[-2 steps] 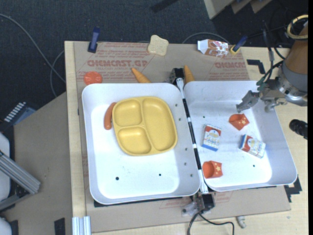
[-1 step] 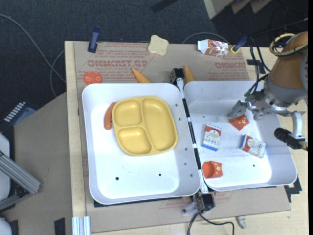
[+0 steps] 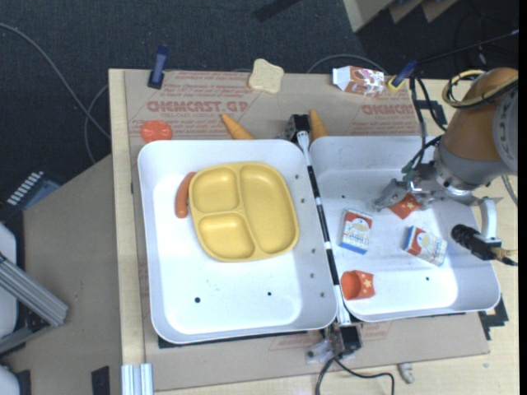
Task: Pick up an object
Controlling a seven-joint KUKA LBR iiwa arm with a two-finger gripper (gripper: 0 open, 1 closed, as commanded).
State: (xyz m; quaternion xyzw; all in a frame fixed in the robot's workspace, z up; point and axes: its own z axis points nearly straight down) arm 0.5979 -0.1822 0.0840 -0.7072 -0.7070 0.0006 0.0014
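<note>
The left bin occupies the 9 o'clock half of the bench and carries a yellow divided tray, with a hot dog lying just beside the tray's 9 o'clock edge. The right bin sits at 3 o'clock, its inner wall touching that of the left bin. The arm enters from 3 o'clock and leans over the right bin's 1 o'clock corner. The gripper sits low over the bin floor with its fingers spread apart, and a small red-orange block lies directly at the fingertips, on their 6 o'clock side; the block is not seen between the fingers, so no grasp is confirmed. Other candidates in the right bin are a blue-and-white carton near the bin's centre, a second carton at 4 o'clock of the gripper, and a red pepper piece at the bin's 7 o'clock corner. Judged risk: the block appears offset from the finger gap, so closure could push it aside or pinch one corner, and it would then slip on lift. The block is small and flat, giving little purchase. Descending too far could drive the fingertips against the bin floor.
</note>
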